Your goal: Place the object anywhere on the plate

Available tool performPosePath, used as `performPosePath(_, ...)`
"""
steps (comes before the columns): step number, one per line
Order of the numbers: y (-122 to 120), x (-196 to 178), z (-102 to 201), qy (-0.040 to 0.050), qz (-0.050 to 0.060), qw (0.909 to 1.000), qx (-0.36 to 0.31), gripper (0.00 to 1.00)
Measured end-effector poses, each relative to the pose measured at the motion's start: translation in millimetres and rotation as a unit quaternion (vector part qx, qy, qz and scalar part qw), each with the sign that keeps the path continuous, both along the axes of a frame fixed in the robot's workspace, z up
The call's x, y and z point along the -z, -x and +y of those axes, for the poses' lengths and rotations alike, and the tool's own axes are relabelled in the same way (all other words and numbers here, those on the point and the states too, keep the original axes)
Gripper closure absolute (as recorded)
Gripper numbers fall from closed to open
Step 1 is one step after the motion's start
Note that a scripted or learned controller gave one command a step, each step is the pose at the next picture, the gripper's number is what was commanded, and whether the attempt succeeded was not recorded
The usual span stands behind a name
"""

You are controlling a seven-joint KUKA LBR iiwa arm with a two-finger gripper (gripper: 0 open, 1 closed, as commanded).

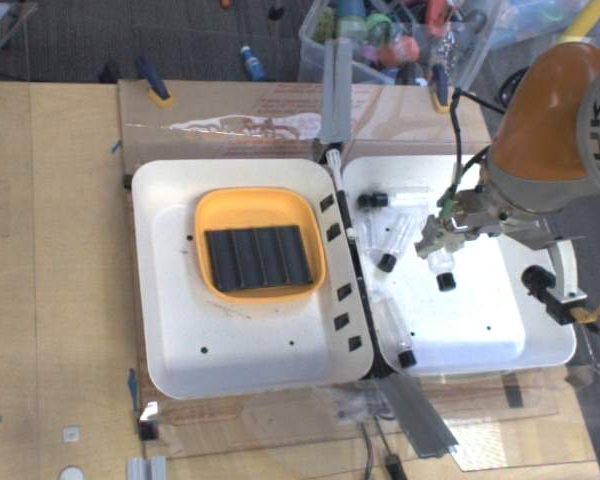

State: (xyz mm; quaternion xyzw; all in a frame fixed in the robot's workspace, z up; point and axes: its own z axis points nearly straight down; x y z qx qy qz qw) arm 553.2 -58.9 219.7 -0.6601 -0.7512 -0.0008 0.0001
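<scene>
the gripper (442, 255) hovers over the right bin (500, 333) — grip unreadable (the black object (260, 258) already rests on the orange plate (216, 213), far off) — so it may close on nothing.

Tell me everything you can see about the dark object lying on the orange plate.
The dark ribbed object is a flat, roughly rectangular slab, dark grey to black, with a matte look. Parallel ridges divide its top into four strips. It lies flat on the orange plate, covering most of the plate's floor, slightly rotated against the bin's edges. The plate rests in the left white bin. Only the plate touches it. Its material cannot be told for certain.
</scene>
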Motion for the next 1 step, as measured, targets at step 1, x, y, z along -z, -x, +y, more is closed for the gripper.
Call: performPosePath(1, -62.6, 19.5, 15.3, 0.0009, -0.001, 0.9932, -0.117, 1.00)
